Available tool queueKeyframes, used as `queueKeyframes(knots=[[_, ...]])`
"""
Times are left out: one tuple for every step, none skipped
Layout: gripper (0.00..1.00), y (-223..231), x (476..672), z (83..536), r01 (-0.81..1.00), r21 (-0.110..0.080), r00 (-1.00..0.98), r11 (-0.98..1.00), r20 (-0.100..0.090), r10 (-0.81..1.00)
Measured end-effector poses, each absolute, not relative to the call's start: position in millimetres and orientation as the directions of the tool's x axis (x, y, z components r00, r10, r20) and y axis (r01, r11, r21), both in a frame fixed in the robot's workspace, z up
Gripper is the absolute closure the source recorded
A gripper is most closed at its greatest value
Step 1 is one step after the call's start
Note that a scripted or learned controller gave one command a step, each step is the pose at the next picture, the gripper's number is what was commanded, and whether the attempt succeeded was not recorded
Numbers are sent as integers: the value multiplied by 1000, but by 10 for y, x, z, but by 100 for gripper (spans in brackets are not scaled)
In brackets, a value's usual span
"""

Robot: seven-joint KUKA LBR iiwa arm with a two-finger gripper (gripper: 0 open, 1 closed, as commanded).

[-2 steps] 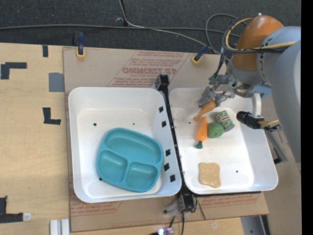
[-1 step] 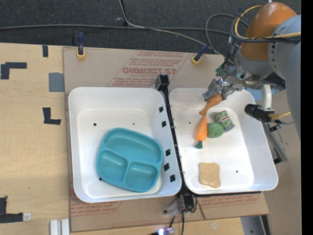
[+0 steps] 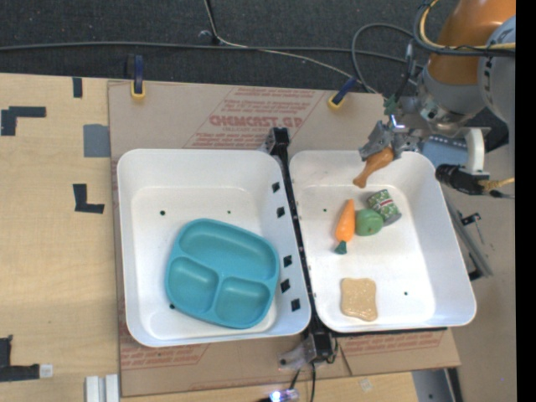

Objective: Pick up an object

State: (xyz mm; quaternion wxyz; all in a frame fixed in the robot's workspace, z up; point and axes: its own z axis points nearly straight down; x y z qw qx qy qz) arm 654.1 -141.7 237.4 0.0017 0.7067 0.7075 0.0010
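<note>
Gripper is above the right bin's far rim, fingers clamped on a tan-orange elongated piece that hangs tilted, lifted off the bin floor. Below on smooth white plastic: carrot toy touching a round green toy, a green printed packet just beside, flat toast-shaped slice well apart near the front. Left bin holds a glossy teal three-section plate. Open floor at right bin's right side.
</note>
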Motion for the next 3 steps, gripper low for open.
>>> queueKeyframes(knots=[[100, -831, 6427, 2424, 1000, -1, -6, 6, 2, 1000], [100, -304, 6366, 2381, 1000, -3, -6, 6, 1, 1000], [100, 250, 6265, 2379, 1000, -3, -6, 6, 1, 1000]])
